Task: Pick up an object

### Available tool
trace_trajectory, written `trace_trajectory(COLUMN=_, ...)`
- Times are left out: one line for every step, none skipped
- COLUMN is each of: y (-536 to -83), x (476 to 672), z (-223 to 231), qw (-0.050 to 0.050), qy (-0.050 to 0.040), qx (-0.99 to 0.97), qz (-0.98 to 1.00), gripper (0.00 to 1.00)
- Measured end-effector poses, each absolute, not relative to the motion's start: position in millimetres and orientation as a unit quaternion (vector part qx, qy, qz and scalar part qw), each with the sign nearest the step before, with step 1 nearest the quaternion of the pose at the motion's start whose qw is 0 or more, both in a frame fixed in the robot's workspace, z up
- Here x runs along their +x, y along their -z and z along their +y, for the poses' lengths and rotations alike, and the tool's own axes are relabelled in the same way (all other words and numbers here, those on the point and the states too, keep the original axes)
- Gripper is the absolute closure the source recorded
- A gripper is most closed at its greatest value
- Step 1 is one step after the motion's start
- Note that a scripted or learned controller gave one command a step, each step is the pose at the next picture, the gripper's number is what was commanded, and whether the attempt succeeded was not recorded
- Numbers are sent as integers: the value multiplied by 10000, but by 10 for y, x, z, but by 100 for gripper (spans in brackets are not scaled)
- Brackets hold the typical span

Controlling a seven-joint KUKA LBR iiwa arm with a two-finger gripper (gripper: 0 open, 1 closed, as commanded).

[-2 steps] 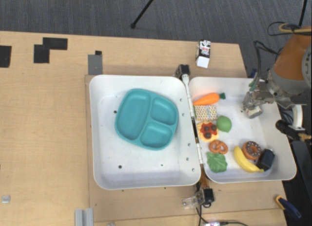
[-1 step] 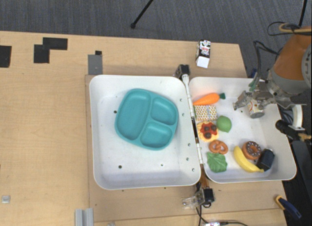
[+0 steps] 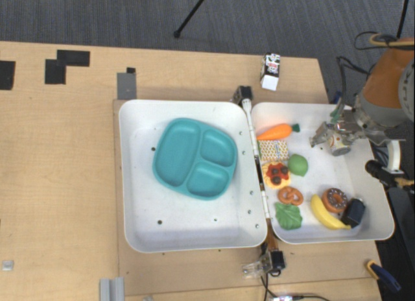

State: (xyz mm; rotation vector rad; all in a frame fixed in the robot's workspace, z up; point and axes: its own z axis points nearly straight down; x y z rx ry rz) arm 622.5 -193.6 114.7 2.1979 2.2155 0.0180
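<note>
Over the right bin, the gripper hovers near a toy carrot. Its fingers appear spread apart, holding nothing. A teal plate sits in the left bin.

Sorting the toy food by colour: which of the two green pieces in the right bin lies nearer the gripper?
The round green piece, right of the berry tile, lies nearer the gripper. The leafy green piece sits lower, by the bin's front edge.

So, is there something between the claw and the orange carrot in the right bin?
Nothing visible stands between them. The claw hangs over the right bin's upper right part, and the carrot lies to its left near the divider. Bare white floor separates them; the green ball sits lower, off that line.
</note>
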Motion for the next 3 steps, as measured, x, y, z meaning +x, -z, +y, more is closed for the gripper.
trace_trajectory(y=-1258, x=6237, z=-1930, qw=115, qy=-66, qx=7033, qz=7108, gripper=100)
trace_trajectory(y=-1269, x=6243, z=-1932, qw=126, qy=-72, qx=7033, qz=7107, gripper=0)
trace_trajectory(y=-860, x=6220, z=-2043, qw=16, qy=-23, qx=7060, qz=7082, gripper=0)
